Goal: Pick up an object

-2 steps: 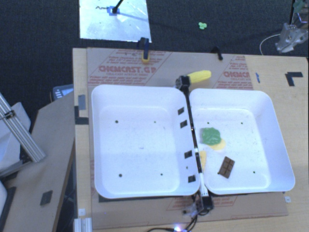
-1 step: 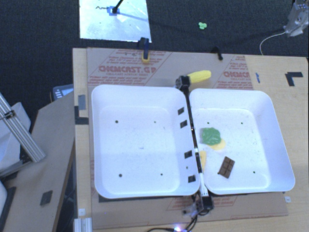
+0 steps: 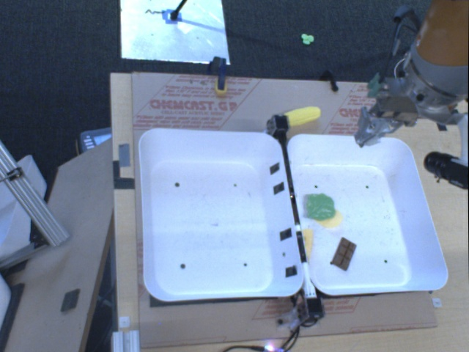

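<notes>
Two shallow white bins are seen side by side on the tabletop (image 3: 440, 189), and the right bin (image 3: 410, 196) is taken here as the landmark. The left bin (image 3: 154, 196) lies against its left wall, the two being joined along a dark seam with small black clips. Inside the right bin, toward its left wall and roughly midway along its length, a green object (image 3: 319, 205) is found lying partly on a flat yellow piece (image 3: 331, 219) that shows beneath its lower right side. Nearer the front rim of the right bin, just below these two, a small brown block (image 3: 343, 253) with a ribbed, chocolate-like face is seen lying tilted on the bin floor, apart from them. A narrow pale yellow item (image 3: 308, 242) is lodged against the left wall of the right bin, beside the seam; what it is cannot be made out. Just beyond the right bin's far left corner, a yellow-handled implement (image 3: 302, 115) with a black end rests on the tabletop. The tool (image 3: 368, 134) is seen over the far rim of the right bin, toward its far right corner, hanging from the grey arm (image 3: 432, 79) with its orange band. Whether the tool is apart or together cannot be told at this size, and nothing is seen clamped in it. The objects in the right bin are well apart from the tool.
</notes>
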{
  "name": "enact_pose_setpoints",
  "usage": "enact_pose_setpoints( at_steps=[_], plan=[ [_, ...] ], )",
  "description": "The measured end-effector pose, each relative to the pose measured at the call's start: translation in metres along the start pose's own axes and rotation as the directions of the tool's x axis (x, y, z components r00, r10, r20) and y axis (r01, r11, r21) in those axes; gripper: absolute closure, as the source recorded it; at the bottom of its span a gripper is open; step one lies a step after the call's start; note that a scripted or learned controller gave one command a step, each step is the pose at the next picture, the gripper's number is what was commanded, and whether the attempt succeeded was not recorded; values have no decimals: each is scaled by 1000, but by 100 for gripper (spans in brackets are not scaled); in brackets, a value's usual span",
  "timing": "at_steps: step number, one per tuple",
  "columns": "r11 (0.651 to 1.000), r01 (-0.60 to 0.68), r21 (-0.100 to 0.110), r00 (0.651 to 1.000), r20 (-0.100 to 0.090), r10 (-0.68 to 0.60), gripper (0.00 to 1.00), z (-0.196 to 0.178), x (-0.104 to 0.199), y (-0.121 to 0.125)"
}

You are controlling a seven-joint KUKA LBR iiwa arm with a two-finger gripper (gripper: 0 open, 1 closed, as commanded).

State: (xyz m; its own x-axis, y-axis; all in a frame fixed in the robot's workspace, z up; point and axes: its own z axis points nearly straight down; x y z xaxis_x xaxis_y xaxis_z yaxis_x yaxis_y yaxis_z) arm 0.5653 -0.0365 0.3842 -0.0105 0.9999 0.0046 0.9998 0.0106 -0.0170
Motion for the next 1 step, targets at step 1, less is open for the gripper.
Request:
enact_pose_setpoints(
  at_steps=[1],
  plan=[
    [999, -3, -33, 1000, 4, 3, 100, -118, 24, 6]
  ],
)
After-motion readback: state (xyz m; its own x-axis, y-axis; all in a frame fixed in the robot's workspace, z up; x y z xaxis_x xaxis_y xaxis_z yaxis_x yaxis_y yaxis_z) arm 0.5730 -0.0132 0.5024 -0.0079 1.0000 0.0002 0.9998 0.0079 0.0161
